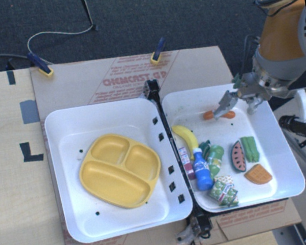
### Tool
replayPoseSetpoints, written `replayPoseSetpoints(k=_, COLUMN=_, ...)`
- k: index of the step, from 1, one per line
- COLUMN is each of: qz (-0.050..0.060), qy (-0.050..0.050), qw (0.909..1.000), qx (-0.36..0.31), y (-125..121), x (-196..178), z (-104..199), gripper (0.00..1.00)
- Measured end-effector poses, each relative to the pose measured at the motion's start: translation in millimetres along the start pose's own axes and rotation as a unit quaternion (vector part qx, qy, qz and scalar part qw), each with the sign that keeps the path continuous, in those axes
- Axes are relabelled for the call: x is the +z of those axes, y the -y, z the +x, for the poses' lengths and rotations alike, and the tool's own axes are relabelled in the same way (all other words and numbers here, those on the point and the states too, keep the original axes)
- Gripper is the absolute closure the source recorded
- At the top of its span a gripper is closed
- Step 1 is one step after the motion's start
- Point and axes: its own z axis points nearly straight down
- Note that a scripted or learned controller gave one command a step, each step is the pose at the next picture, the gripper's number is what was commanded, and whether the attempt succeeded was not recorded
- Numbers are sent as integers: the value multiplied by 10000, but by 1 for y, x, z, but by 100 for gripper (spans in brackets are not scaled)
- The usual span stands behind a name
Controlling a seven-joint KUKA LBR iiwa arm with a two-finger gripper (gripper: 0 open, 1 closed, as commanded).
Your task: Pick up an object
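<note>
You see two white bins side by side on a cardboard sheet. The left bin [66, 163] holds one yellow divided plate [120, 169], lying flat near the centre.

The right bin [280, 143] holds the loose items. A banana [186, 137] lies along the inner wall. Just below it stands a blue bottle [201, 170], touching a green item [213, 154] whose shape is hard to make out. A green-and-white packet [223, 190] lies at the near edge. A watermelon slice [238, 156] and a green vegetable [250, 148] lie side by side, and an orange wedge [258, 175] lies just in front of them. A narrow pink-and-white item against the divider, left of the bottle, is too small to identify.

The arm enters from the right; its orange band [284, 37] is cut off by the frame edge. The gripper [236, 104] hangs low over the far part of the right bin. You can make out a grey finger [224, 104] on the left and a second one [254, 102] on the right, set apart, so the pincer reads as spread wide.

A small orange object [209, 115] lies in the bin just beside the left finger, partly hidden by it. A second orange patch shows under that finger; you cannot tell whether it is the same object. Nothing is visibly clamped between the fingers.
</note>
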Motion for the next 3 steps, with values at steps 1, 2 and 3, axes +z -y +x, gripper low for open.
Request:
replayPoseSetpoints(k=1, qz=-6, qy=2, qw=10000, qx=1, y=-12, x=146, z=-6, gripper=0)
replayPoseSetpoints(k=2, qz=-25, qy=28, qw=10000, qx=10, y=-21, x=148, z=29, gripper=0)
replayPoseSetpoints(k=3, qz=-23, qy=13, qw=10000, qx=5, y=21, x=148, z=28, gripper=0)
